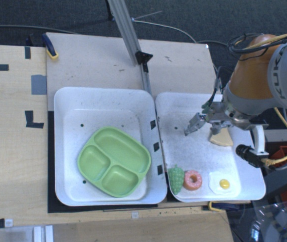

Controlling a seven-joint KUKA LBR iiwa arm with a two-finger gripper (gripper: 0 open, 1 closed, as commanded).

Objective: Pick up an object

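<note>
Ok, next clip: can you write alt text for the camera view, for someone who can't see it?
A grey and orange robot arm reaches from the right, its gripper over the right white bin beside a tan wedge. Along that bin's near edge lie a green toy, a pink doughnut and a fried egg; the left bin holds a green divided plate.

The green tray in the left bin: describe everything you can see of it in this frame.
The green tray is a light green, plastic-looking divided plate with rounded corners and three compartments: one long one along its upper left and two smaller ones toward its lower right. It lies flat and right side up on the floor of the left bin, turned at an angle to the bin's walls, toward the near right part. Nothing sits in it, and the gripper is over the other bin.
</note>
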